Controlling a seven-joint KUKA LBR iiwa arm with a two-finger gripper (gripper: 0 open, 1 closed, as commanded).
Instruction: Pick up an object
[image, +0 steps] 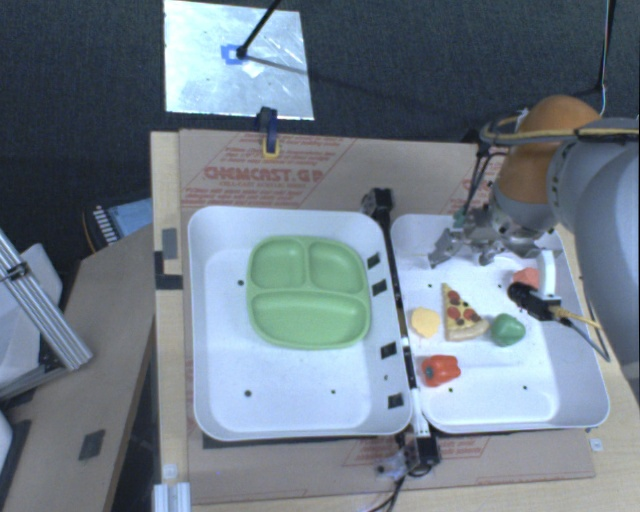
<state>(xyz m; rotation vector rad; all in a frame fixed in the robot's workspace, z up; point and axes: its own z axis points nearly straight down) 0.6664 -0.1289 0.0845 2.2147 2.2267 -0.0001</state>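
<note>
We see a dark blue floor (80, 100) all around. On it stands the brown bench (110, 330), and a flat cardboard sheet (330, 170) with red letters lies on the bench top. Two white bins sit side by side on the cardboard, touching along the middle. The left bin (220, 400) holds a green plate (305, 292) with three parts, near the bin's far edge. The grey arm (600, 200) reaches in over the right bin's (500, 400) far right corner. A shiny silver sheet (200, 70) lies on the floor past the bench's far edge.

The gripper (462, 255) hangs over the far edge of the right bin. Its two fingers are spread apart and nothing is between them.

The toys to pick are all in the right bin. A pizza slice (462, 313) lies in the middle. A red toy (440, 370) lies near the left edge, closer to us than the pizza. A green toy (508, 329) touches the pizza's right side. A yellow piece (426, 322) sits just beside the pizza, by the bin's left edge. A small orange piece (527, 277) lies near the right edge, partly hidden by the arm.
</note>
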